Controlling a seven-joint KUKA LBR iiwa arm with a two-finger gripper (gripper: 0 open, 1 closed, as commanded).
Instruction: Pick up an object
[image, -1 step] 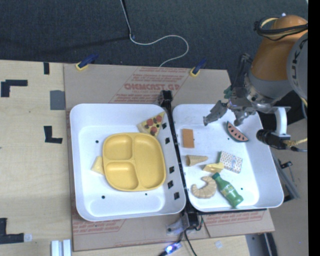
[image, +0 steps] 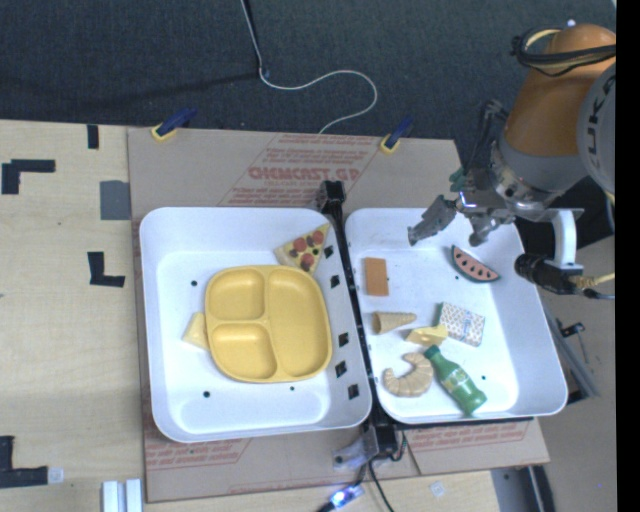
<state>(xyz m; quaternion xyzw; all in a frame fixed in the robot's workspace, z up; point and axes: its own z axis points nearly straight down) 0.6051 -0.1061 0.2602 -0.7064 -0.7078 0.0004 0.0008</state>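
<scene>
My gripper (image: 456, 226) hangs over the back of the right bin (image: 530, 330), its two fingers spread apart with nothing between them. Just right of it and below lies a watermelon slice (image: 475, 265). Further forward in the same bin are an orange-brown block (image: 375, 276), an ice cream cone (image: 393, 322), a patterned cracker packet (image: 462, 323), a yellow cheese wedge (image: 430, 336), a croissant (image: 408, 376) and a green bottle (image: 456, 381).
The left bin (image: 165, 300) holds a yellow divided plate (image: 268, 322), a pizza slice (image: 305, 248) at its back right and a yellow piece (image: 195, 328) tucked at the plate's left. A black divider (image: 345, 300) separates the bins. A cable (image: 310, 80) runs behind.
</scene>
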